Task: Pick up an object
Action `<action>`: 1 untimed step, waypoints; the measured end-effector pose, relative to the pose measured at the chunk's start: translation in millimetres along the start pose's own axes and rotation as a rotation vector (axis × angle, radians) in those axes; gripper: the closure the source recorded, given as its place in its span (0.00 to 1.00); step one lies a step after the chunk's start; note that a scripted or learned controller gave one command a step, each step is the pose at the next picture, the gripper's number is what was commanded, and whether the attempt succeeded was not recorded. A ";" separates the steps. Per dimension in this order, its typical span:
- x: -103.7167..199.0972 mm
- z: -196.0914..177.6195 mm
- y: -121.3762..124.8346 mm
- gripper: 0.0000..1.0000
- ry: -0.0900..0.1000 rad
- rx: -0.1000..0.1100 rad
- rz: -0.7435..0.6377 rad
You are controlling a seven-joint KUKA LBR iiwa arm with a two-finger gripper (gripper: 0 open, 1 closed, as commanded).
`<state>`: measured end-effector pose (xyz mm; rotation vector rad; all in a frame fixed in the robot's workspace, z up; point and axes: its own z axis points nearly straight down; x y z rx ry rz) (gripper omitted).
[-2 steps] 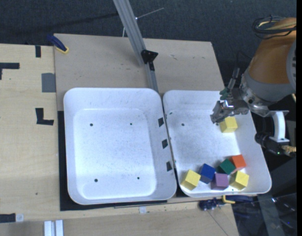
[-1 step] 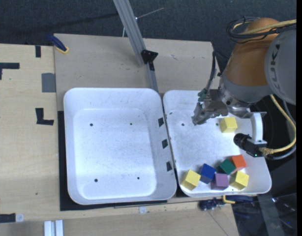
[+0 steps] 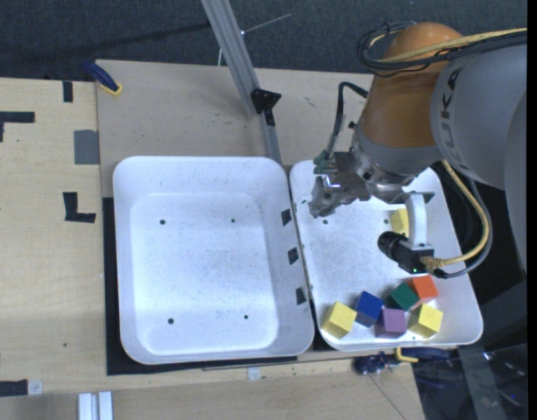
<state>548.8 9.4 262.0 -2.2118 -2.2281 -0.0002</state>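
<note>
Writing: none legible.
Gripper [image 3: 324, 201]: over the shallow white right bin [image 3: 338, 261]'s upper left; finger state cannot be told.
Blocks: small coloured cubes [image 3: 387, 309] near the lower rim.

Illumination: even, diffuse, moderately bright, from overhead. White bins [image 3: 207, 261] near clipping on floors; speckle and dark spots on left bin floor remain legible. Soft shadow along near-left rim of left bin and beneath arm [image 3: 443, 103] on right bin [image 3: 338, 252]. Mild sheen on orange band [image 3: 408, 86]. Dark floor at far side underexposed, little detail. Focus soft overall; coloured blocks [image 3: 387, 309] at near right slightly blurred, edges fuzzy. Fine grain and compression artefacts present. No marked edge distortion.
</note>
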 end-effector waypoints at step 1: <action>46.6 16.2 18.0 1.00 -0.001 0.001 0.001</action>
